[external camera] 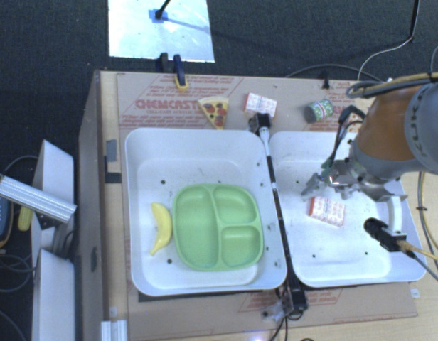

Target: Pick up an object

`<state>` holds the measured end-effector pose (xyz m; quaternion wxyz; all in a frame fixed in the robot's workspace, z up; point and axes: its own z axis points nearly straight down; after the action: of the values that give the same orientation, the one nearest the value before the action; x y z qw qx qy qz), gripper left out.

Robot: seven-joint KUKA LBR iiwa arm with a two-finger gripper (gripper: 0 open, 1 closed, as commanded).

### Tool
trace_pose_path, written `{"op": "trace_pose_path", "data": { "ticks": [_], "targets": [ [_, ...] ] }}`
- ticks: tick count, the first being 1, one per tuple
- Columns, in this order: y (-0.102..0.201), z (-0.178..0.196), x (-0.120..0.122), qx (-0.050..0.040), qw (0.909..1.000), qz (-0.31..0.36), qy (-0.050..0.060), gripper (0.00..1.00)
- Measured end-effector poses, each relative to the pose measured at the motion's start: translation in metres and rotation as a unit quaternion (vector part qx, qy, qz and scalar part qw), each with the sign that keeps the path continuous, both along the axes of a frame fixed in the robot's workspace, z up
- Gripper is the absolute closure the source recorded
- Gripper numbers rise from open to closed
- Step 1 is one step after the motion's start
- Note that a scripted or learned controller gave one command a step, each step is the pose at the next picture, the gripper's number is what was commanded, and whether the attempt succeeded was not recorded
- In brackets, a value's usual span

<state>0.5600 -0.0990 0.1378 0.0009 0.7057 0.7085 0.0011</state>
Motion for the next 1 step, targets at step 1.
{"op": "trace_pose_path", "data": {
  "ticks": [1],
  "targets": [
    [-0.0392,-0.0539,-0.0023,-0.0006,1.0000,-0.002,0.001,0.00]
  ]
}}
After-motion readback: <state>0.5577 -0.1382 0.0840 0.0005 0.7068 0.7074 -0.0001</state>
